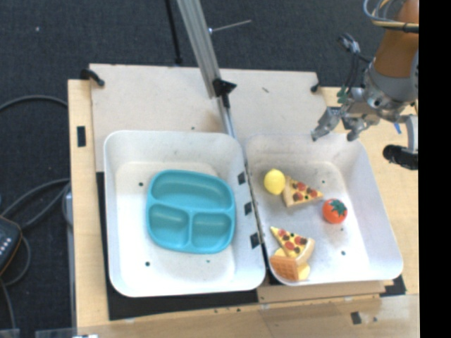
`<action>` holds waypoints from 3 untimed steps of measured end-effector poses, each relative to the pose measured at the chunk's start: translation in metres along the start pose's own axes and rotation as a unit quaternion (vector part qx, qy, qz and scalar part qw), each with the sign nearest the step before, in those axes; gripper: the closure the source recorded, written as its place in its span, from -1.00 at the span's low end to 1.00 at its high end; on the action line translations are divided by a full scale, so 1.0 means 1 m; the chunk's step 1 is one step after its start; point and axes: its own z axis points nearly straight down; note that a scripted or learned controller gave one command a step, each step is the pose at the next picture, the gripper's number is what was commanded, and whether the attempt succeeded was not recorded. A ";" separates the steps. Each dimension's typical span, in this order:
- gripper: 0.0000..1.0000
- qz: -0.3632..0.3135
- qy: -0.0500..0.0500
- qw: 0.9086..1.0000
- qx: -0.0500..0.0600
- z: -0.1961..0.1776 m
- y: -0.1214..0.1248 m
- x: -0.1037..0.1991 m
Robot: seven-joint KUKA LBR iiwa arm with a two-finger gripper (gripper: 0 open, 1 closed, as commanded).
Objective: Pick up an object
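Note:
The right bin (366, 182) holds a yellow lemon (275, 182), a pizza slice (301, 192) beside it, a red tomato (335, 210) and a second pizza slice (292, 251) near the front edge. My gripper (337, 131) hovers over the bin's back right corner, above and behind the toys. Its two fingers stand spread apart with nothing between them. The arm's orange band (399, 44) rises at the upper right.
The left bin (127, 259) carries a turquoise divided tray (190, 211). A slanted metal pole (201, 41) rises behind the bins, ending at a black clamp (224, 88). Black cables trail on the dark floor to the left.

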 end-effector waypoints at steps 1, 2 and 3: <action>-1.00 0.000 0.000 1.000 -0.001 0.042 -0.002 0.000; -1.00 -0.001 -0.001 1.000 -0.001 0.085 -0.001 0.003; 1.00 -0.002 -0.002 1.000 -0.005 0.070 0.001 0.002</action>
